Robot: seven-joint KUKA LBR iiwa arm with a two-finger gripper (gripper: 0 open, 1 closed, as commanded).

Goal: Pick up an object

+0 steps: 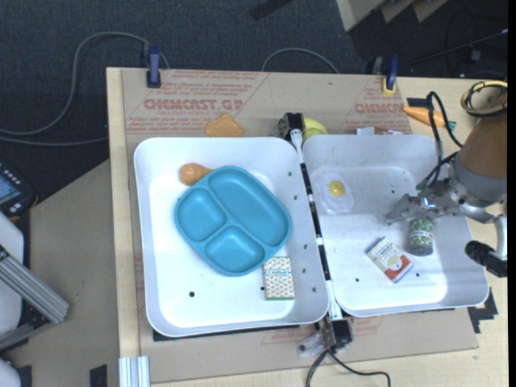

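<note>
I see the tabletop [185,95] bearing two bins. The left bin [161,240] holds a blue tray [232,219] and small box [278,279]. In the right bin [451,285], my claw [419,209] hangs just above a jar [420,235]; I cannot tell its grip. A packet [389,260] lies nearby.

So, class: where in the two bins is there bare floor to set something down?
Left bin: the strip left of the blue tray, above the patterned box. Right bin: between the yellow piece and small packet. Crowded near the gripper and jar.

Open floor in right bin [451,290] (left part), past yellow piece [336,189].
</note>
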